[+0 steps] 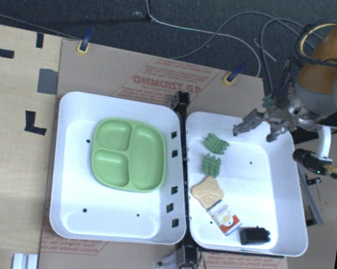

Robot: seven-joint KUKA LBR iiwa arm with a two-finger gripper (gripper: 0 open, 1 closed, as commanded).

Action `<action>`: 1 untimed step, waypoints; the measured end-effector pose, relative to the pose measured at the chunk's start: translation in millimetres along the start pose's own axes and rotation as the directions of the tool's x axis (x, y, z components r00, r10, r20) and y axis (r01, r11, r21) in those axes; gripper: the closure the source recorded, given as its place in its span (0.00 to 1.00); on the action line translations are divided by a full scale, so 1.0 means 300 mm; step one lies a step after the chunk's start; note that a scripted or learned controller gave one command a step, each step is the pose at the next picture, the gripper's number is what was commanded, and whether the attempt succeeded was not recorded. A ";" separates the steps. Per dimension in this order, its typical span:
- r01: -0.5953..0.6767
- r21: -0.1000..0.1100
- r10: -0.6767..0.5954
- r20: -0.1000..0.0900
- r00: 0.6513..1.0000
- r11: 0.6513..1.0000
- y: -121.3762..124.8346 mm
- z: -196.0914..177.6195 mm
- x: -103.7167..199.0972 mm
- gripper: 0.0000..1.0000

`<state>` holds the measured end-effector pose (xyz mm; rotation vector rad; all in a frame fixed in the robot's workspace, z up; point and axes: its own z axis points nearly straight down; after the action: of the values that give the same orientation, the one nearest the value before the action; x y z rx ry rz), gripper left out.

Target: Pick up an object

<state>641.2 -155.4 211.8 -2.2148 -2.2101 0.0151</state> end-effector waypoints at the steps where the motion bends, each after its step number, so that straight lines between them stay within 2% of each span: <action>1: 0.003 -0.014 -0.003 0.002 1.000 1.000 0.009 -0.032 0.002 0.00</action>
<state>644.0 -155.0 221.3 -2.2193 -2.2223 0.0018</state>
